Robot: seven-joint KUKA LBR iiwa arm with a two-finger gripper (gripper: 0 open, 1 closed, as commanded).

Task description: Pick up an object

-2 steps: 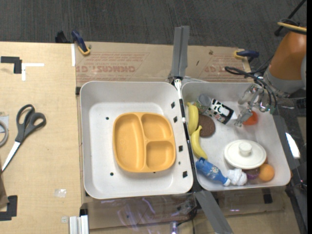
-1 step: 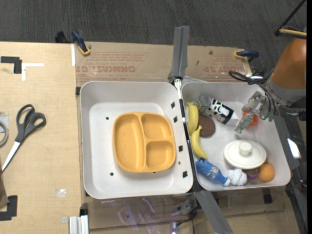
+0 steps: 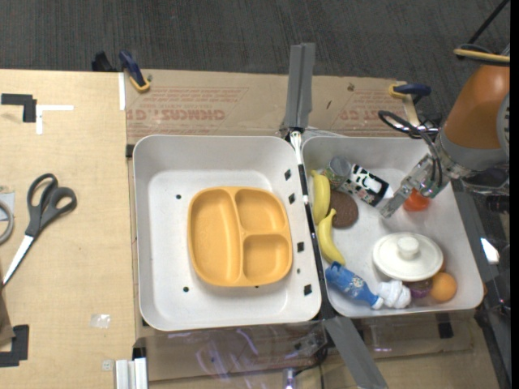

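My gripper (image 3: 412, 191) is low in the right bin (image 3: 466, 217), near its far right side, with the grey arm and orange band rising above it. The fingers (image 3: 392, 205) stand open, astride a small red-orange object (image 3: 417, 200) resting on the bin floor. The same bin holds two yellow bananas (image 3: 326, 232), a brown round piece (image 3: 345, 211), a black-and-white toy (image 3: 366, 185), a white lidded pot (image 3: 407, 255), an orange ball (image 3: 443, 287) and a blue-and-white bottle (image 3: 355, 285). In the left bin (image 3: 154, 217) lies a yellow divided plate (image 3: 240, 236).
A grey divider post (image 3: 300, 87) stands between the bins at the back, in front of a cardboard sheet (image 3: 211, 108). Scissors (image 3: 36, 211) lie on the wooden bench to the left. Blue clamps (image 3: 134, 70) hold the cardboard's corners.
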